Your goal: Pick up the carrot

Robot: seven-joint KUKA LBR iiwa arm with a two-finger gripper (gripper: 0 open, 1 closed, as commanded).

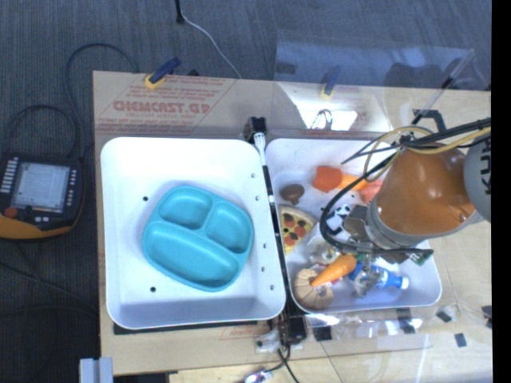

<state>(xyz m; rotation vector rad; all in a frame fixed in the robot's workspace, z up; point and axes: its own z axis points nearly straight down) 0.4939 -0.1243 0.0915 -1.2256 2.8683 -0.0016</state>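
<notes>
The carrot [334,270] is a small orange toy lying slantwise near the front of the right bin [275,174]. Its lower left end rests over a round brown pastry [312,291]. My gripper [362,259] hangs under the arm's wide orange band [421,188], right at the carrot's upper right end. The arm's body and dark cables cover the gripper from above, so I cannot make out whether it has hold of the carrot.
Around the carrot lie a blue-and-white bottle [385,280], a pizza slice [295,228], an orange block [327,177], a small brown piece [292,191] and a black-and-white toy [342,214]. The left bin [120,174] holds a blue divided plate [200,236]. A pendant [36,194] lies off the bench.
</notes>
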